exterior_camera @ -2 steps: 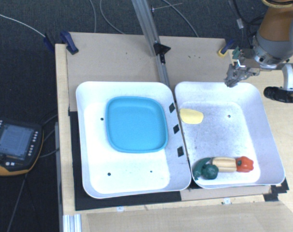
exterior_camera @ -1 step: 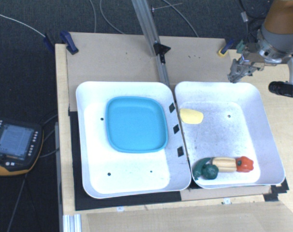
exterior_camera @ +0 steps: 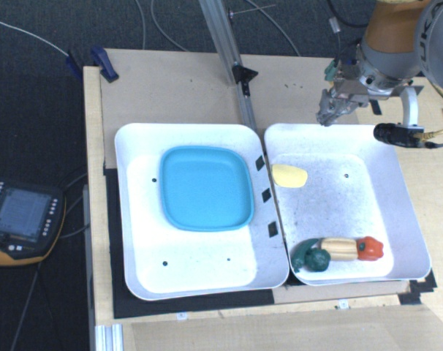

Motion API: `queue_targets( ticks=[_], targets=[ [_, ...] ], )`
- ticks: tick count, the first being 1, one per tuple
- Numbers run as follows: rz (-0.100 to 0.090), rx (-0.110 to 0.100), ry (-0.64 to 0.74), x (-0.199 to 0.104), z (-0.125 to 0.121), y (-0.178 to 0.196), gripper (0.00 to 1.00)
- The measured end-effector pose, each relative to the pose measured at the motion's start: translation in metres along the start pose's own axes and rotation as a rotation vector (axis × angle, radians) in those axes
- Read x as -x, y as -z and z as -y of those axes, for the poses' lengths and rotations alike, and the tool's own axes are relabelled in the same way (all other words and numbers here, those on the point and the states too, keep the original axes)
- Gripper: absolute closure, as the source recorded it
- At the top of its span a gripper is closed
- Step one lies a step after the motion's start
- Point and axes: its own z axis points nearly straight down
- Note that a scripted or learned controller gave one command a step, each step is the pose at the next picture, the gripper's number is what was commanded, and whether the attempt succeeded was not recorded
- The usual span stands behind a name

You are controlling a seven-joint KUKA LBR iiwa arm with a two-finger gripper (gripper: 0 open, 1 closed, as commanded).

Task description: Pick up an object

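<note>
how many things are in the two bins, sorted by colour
Blue: 1, the plate in the left bin
Yellow: 1, the pale piece in the right bin
Green: 1, the round item
Tan: 1, the bread-like roll
Red: 1, the tomato-like item
Total: 5

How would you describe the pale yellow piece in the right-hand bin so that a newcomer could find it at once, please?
Start at the right bin, the one without the blue plate. Look along its left wall, near the far end: the yellow piece lies there alone. Unlike the green, tan and red items clustered at the near edge, it is pale, flat and rounded.
</note>
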Motion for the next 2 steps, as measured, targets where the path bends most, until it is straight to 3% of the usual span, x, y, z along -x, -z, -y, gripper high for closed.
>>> queue_targets(
  ticks=[2],
  targets=[
    [0.0, -0.001, -0.001, -0.101, 0.008, -0.013, 1.0]
  ],
)
